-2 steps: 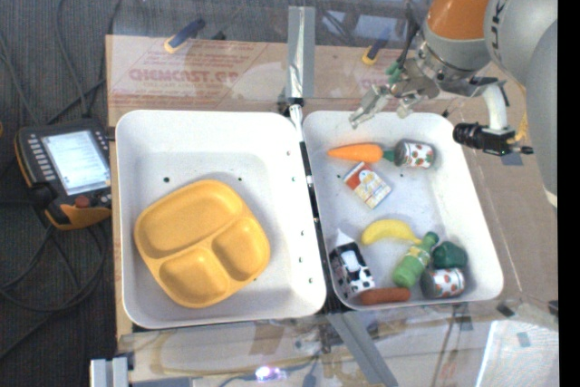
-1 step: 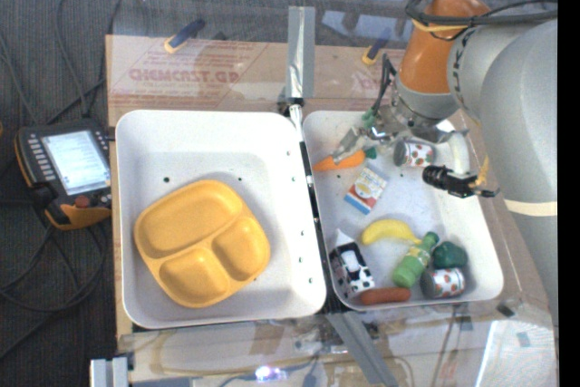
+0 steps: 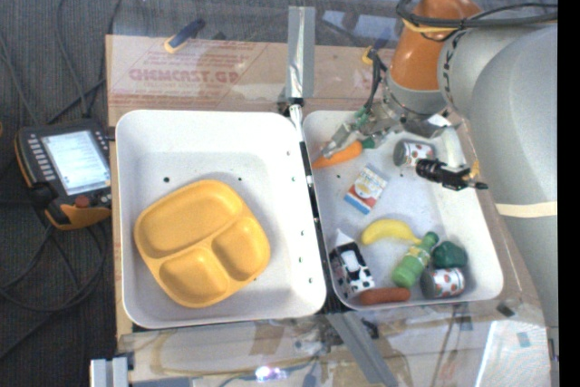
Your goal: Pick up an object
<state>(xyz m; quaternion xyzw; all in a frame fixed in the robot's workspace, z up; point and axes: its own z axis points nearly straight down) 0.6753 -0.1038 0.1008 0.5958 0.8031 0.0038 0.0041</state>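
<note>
My gripper (image 3: 348, 137) reaches down into the far left corner of the right bin (image 3: 489, 236). Its tip is right over an orange carrot (image 3: 337, 156), which lies by the bin's left wall. I cannot make out whether the carrot is gripped or only touched. In front of the carrot lies a small white, blue and red carton (image 3: 364, 190). A yellow banana (image 3: 390, 232) rests in the middle of the bin. At the front there are a green bottle (image 3: 415, 262), a dark green item (image 3: 450, 253), a silver can (image 3: 443, 283), a red sausage (image 3: 384, 295) and a black and white item (image 3: 350, 266).
The left bin (image 3: 154, 136) holds a yellow divided plate (image 3: 203, 241). A metal post (image 3: 297, 59) stands behind the seam between the bins. A teach pendant (image 3: 65, 163) lies off the bench to the left. The arm's grey body covers the right side.
</note>
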